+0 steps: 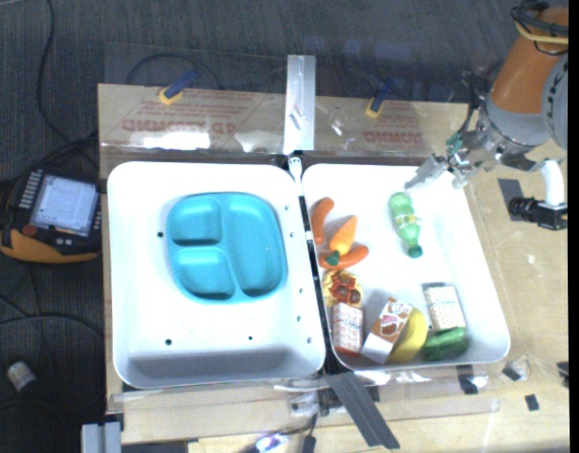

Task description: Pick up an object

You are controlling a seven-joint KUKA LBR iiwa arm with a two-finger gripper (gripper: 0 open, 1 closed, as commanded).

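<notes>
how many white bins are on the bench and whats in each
2. The left bin holds a blue divided plate. The right bin holds a green bottle, orange carrots, small cartons and a banana; items in the pile may hide others.

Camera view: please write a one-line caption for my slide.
Gripper above the right bin's far corner, near a green bottle; blue tray in the left bin.

Arm (527,74) enters from right; hand (431,173) angled down-left.
</notes>
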